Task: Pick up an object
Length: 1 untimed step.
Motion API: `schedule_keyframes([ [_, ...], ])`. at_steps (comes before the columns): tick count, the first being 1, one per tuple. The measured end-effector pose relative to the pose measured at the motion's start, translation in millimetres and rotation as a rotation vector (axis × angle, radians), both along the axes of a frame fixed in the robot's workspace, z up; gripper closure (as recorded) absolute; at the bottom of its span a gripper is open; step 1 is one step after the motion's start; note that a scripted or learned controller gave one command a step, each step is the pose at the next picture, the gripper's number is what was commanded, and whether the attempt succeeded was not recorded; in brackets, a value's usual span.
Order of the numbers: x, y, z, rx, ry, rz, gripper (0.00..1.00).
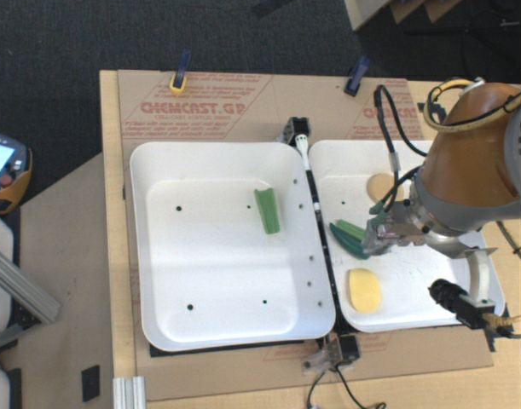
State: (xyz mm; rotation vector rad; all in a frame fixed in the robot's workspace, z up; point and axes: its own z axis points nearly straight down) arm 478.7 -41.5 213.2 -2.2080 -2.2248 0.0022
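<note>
Pincer (373,235) low in right bin (413,309), at dark green piece (349,236); grip can't be made out. Yellow lump (364,289) near, tan disc (379,186) behind. Green block (267,210) in left bin (217,313). Cardboard-topped desk (141,109), dark carpet (72,24).

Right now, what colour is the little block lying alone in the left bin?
Green. The block shows clearly in the camera view.

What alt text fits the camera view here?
The gripper hangs over the right bin at a dark green object, near a yellow piece and a tan one. The left bin holds a green block.
</note>
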Motion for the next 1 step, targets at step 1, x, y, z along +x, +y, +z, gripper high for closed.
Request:
schedule_keyframes([
  [1, 0.9, -5.1, 12.0, -0.004, -0.006, -0.008, 1.0],
])
